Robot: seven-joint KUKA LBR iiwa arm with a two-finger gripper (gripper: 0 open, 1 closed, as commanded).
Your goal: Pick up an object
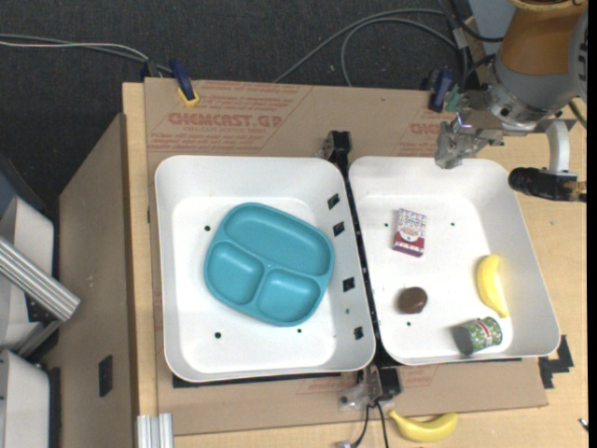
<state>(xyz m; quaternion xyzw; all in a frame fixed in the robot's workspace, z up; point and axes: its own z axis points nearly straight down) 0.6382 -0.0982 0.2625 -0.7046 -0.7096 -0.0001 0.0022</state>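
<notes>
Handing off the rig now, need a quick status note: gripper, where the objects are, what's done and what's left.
Gripper: above the far rim of the right bin, nothing between its fingers; open or shut not readable from this angle.
Right bin contents: small red and white box near the middle, brown round object below it, banana by the right wall, green can lying on its side in the near right corner.
Left bin: blue divided plate.
A second banana lies outside the bins at the near edge of the bench.
Done: nothing picked yet.
Left: descend on one object, grasp, lift.
</notes>
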